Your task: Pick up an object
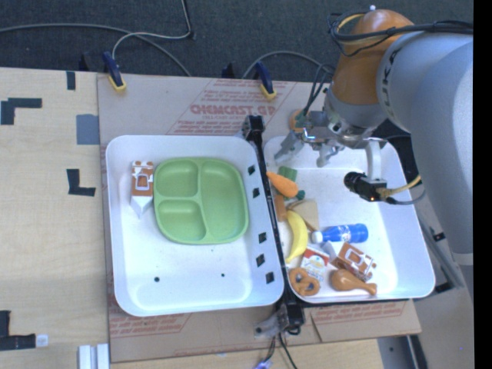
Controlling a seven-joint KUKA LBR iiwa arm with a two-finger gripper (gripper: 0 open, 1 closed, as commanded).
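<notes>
Mounted above the bench, looking down at a slant on 2 white bins, the left bin (123, 229) and the right bin (407, 244), side by side on a cardboard sheet (215, 110). Set far enough back to take in both bins whole, bare bench (38, 229) at left and dark floor (92, 6) beyond the far edge. Crossed at right by the arm (415, 60), large and close to the lens.
</notes>
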